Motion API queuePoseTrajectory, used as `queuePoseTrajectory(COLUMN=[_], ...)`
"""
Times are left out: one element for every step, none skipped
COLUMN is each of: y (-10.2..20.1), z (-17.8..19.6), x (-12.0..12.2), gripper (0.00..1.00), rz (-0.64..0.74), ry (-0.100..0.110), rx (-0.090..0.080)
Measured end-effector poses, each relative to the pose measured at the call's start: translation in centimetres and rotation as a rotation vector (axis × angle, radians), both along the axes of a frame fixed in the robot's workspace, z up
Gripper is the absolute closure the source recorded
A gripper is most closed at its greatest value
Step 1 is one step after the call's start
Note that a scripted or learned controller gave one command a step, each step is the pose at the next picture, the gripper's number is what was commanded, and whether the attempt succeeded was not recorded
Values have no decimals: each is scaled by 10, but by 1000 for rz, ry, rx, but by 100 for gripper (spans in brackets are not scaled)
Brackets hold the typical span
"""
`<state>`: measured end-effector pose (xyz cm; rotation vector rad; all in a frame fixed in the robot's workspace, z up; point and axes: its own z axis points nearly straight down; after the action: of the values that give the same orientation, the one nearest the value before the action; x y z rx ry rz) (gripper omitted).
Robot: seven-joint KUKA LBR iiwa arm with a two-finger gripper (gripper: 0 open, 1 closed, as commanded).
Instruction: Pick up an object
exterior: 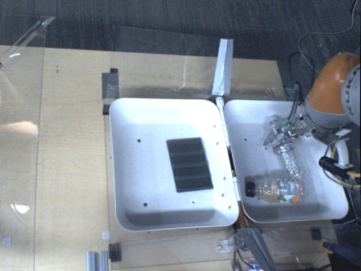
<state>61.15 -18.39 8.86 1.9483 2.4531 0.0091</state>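
Gripper: low inside the right bin, toward its far-right part, hanging from the grey arm with the orange band. Clenched or released, cannot tell; too blurred and tangled with glints at the tip to judge.

Nearest candidate: bottle, lying flat close to the right bin's front edge, just about midway along it. Long axis parallel to that front edge, dark cap pointing at the wall shared with the left bin, labelled body toward the right wall. Lies frontward of the tool, well short of contact.

Between the two: clear crinkled piece, stretched from just under the tool down toward the bottle's right end; hard to say what, or whether touching either.

Further off: dark ribbed block, flat in the middle of the left bin, across the shared wall.

Probable call for the bottle: shift toward the front edge, then close across the short width, square to that edge-parallel axis. Risk of rolling toward the front wall.
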Motion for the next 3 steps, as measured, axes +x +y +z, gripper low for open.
queuePoseTrajectory(y=[1,-2,70], z=[13,2,101], x=[3,-19,-18], gripper=[100,100,100], rz=[0,-99,-117], ry=[-9,-6,3], rx=[-1,1,2])
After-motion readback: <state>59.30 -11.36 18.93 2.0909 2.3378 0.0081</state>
